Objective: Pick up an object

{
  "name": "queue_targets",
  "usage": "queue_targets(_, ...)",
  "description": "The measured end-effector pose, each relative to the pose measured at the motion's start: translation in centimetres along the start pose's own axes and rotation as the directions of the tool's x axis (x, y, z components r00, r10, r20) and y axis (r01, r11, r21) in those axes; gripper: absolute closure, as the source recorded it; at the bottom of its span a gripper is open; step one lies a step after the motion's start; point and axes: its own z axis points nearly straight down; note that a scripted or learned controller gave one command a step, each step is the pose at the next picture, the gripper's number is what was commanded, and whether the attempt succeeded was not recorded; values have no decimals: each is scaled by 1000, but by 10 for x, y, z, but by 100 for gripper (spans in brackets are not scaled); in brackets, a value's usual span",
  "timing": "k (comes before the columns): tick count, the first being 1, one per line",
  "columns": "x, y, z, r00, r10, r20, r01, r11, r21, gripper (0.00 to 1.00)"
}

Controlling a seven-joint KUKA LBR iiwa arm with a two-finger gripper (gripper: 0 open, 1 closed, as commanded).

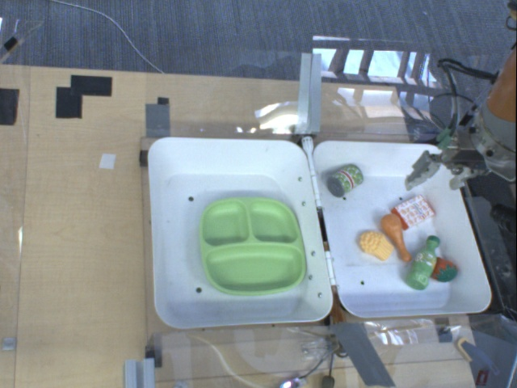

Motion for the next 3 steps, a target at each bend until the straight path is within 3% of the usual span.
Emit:
queue_targets(1, -9, 41, 93, 1000, -1, 0, 1, 1000, 1, 0)
queue_targets(2, 31, 80, 178, 1000, 0, 1, 0, 1000, -9, 0)
queue_targets(3, 46, 24, 176, 1000, 4, -1, -4, 1000, -10, 0)
